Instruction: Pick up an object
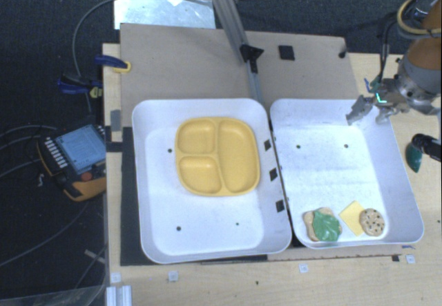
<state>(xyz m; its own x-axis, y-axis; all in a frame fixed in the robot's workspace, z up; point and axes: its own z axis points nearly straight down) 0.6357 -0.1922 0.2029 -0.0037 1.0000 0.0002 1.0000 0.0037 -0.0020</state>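
On the bench (pixel 304 70), the left bin (pixel 155 228) carries a yellow divided plate (pixel 217 156), lying flat in its upper middle part, three compartments facing up. Just to its right, edge almost touching edge, sits the right bin (pixel 331 153). Along that bin's near rim lie three small things in a row: a green-and-tan toy piece (pixel 323 224) at the left, a yellow cheese-like slice (pixel 351 217) just beside it, and a round chocolate-chip cookie (pixel 372 222) touching the slice's right corner. Farther right and higher up, the gripper (pixel 373 110) hangs over the upper right corner of the right bin, well apart from the three things below; its two fingers stand spread with nothing between them. The arm (pixel 421 56) rises behind it at the right edge.
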